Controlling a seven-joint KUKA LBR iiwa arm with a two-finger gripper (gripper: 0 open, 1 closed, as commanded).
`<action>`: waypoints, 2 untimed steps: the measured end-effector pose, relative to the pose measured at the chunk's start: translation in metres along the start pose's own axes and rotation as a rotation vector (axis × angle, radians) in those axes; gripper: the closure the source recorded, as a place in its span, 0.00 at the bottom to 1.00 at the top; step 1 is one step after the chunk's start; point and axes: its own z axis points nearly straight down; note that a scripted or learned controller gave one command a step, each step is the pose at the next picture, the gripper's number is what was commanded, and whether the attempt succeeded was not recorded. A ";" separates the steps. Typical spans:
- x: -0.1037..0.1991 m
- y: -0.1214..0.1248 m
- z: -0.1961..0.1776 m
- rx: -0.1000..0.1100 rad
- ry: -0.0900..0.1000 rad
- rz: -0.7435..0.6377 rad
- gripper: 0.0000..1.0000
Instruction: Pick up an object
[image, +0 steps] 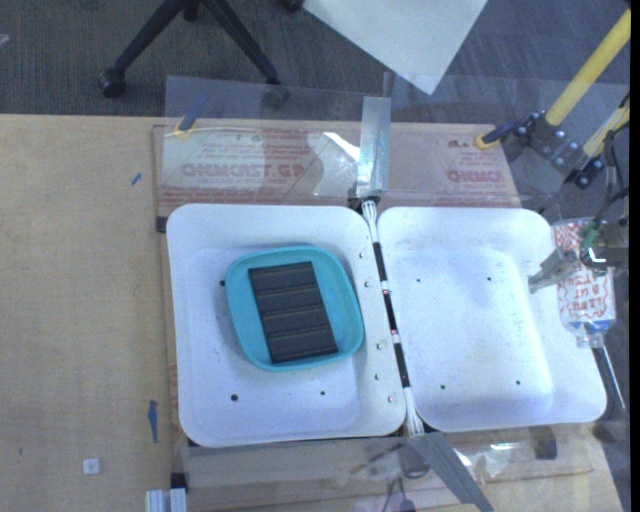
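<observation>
From where I stand, the one thing worth reaching for is the teal, rounded-square plastic tray (240, 320). It lies flat in the middle of the left-hand white bin (195, 400) and carries a dark grey ribbed rectangular block (292, 312) on its floor. The gripper (560, 268) hangs at the opposite side of the bench, over the outer rim of the right-hand white bin (480, 390), with a red-and-white printed label (585, 290) just beside it. At this distance and angle I cannot tell whether it is released or clenched, and I see nothing held in it. So the target lies well apart from the tool, off toward the view's left and a little lower in the frame. The whole width of the right bin and the raised seam (385, 300) where the two bins meet lie between them. The block's long axis runs roughly up and down the view, tipped slightly so that its near end sits further toward the seam, and its ribs cross that axis. In my judgement the coming move is a long sideways carry over the seam before any descent. A grasp would most likely close across the block's short width or on the tray's rim nearest the seam. The shallow, flat-lying tray could slide rather than lift.
</observation>
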 end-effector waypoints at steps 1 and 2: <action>-0.007 -0.057 0.101 0.004 0.008 0.206 0.00; 0.010 -0.051 0.148 -0.013 0.007 0.123 0.00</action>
